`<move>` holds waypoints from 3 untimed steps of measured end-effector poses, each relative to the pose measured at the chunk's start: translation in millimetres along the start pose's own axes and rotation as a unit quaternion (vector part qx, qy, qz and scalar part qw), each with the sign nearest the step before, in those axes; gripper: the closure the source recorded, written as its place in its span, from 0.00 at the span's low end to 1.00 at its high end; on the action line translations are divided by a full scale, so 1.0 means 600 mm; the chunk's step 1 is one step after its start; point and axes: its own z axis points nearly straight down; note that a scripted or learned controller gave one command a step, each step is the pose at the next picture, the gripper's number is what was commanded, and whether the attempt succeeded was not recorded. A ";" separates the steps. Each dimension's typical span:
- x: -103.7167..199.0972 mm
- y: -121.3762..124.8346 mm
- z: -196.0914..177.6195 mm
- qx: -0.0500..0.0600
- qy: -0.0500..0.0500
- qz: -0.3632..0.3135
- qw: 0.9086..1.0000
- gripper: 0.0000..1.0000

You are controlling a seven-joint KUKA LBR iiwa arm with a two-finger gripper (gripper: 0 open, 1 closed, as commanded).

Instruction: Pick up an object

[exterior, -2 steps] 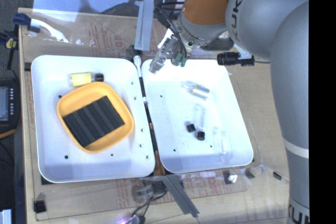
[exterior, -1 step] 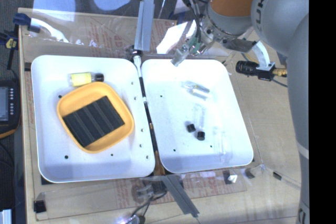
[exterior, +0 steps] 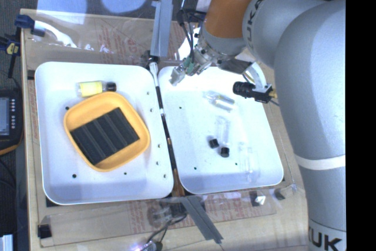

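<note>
- Right of centre, in the right-hand shallow white bin (exterior: 267, 170), lie the candidates: two small black caps (exterior: 218, 146) close together, with clear plastic tubes, one (exterior: 220, 100) above them and fainter clear pieces to their right.
- Upper centre, at that bin's far left corner, hangs the grey two-finger gripper (exterior: 178, 74), well apart from the caps; nothing shows between its tips, and whether they are spread or pressed together cannot be told.
- Left half: the left-hand white bin (exterior: 44, 126) bears a yellow-orange square dish with a dark ribbed insert (exterior: 106, 130) and, just above it, a small pale-yellow vial with a black cap (exterior: 94, 88).
- Judged advice: favour the black caps, which read clearly against white; centre over one alone, descend vertically, and close only once the tips straddle it.
</note>
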 end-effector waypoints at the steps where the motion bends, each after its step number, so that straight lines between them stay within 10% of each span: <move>1: 0.000 0.002 -0.019 -0.001 -0.001 -0.003 1.000 1.00; 3: -0.001 0.004 -0.052 -0.001 -0.002 -0.008 1.000 1.00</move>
